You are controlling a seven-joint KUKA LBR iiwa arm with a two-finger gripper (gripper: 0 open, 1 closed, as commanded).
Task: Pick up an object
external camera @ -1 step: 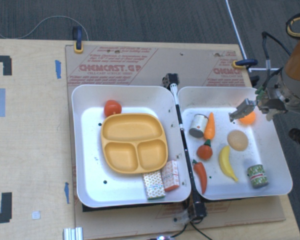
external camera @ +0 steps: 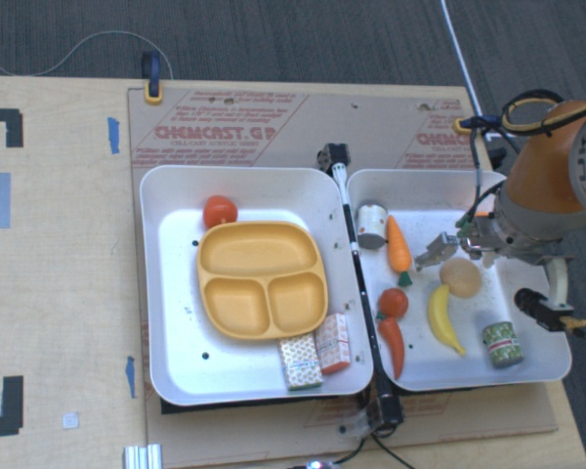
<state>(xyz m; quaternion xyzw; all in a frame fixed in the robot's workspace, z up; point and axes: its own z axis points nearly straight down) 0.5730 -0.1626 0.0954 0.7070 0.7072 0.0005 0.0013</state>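
Observation:
My gripper (external camera: 453,251) hangs over the right bin (external camera: 542,369), reaching in from the right, and looks open with nothing between its fingers. Just below it lies a round tan potato (external camera: 460,279). A yellow banana (external camera: 444,320) lies in front of the potato. An orange carrot (external camera: 398,245) and a small silver can (external camera: 371,225) lie to the gripper's left. Near the divider sit a red tomato (external camera: 393,302) and a red chili (external camera: 392,345). A green-labelled can (external camera: 502,344) rests at the bin's front right.
The left bin (external camera: 166,291) holds a yellow divided plate (external camera: 263,279), a red tomato (external camera: 220,211) behind it, and two small patterned boxes (external camera: 300,362) (external camera: 334,343) at the front. A black clamp (external camera: 333,156) sits on the wall between the bins.

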